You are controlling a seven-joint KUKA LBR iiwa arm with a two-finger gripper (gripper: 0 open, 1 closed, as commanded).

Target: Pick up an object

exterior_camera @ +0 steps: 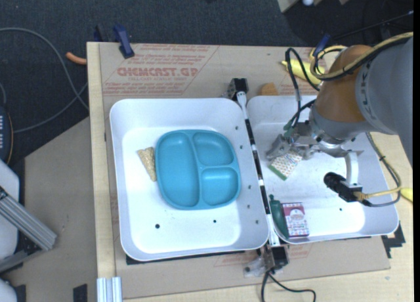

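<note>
The gripper (293,148) hangs over a small patterned packet (285,165) in the right bin (367,218), fingers seemingly pinching its top edge; it looks light and floppy.

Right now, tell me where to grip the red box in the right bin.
Take the red box across its two long sides, coming straight down from above. It lies flat near the right bin's front-left corner, with a dark green item close along its left side, so the left finger has little room there.

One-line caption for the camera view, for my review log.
KUKA arm's end effector low in the right bin over a green-and-white packet; blue divided plate in the left bin.
</note>
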